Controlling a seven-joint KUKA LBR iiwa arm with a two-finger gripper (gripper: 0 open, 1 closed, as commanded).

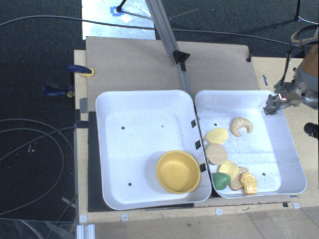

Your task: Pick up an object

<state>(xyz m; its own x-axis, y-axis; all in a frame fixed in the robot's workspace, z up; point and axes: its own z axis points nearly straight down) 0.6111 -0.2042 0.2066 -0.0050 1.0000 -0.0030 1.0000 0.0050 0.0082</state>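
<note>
Targets: croissant (241,126) sits upper middle of the right bin (286,133); a pale yellow piece (217,136), tan disc (216,154), green piece (220,180) and corn-like piece (248,182) crowd its lower left.
Left bin (114,133): yellow bowl (178,171) at lower right.
Gripper (273,105): at the right bin's upper right rim, nothing visibly held; open or closed, cannot tell.
Risk: the clustered pieces touch, so a grasp there may nudge neighbours or slip.
Room: the croissant stands apart, with bare floor around it; the bin walls are close near the cluster.
</note>
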